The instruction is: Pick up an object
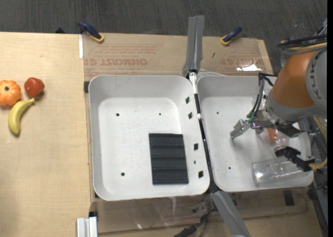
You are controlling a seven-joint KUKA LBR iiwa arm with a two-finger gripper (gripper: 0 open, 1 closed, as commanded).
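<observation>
The left bin (pixel 104 126) holds a black ridged block (pixel 168 158). In the right bin (pixel 223 163) lie a clear cup (pixel 278 172) and a small orange item (pixel 272 136), beside the gripper (pixel 244 128).
</observation>
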